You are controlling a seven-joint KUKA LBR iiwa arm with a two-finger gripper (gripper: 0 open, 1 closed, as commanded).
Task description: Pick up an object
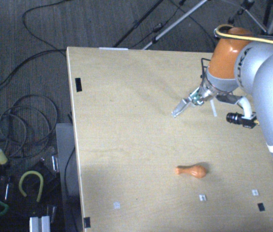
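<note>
From my remote station I see a pale wooden bench top (126, 129) seen from above at a slant, its surface bare plywood with faint grain. An orange pear-shaped object (193, 171) lies on its side directly on the wood, narrow end pointing left. A black tape strip (78, 84) sits well up and left of that object, near the bench's left edge. Another black mark (87, 222) lies at the lower left corner. Small white squares (202, 197) rest just below the orange object, with one more (255, 193) and a black marker (261, 207) further right.
</note>
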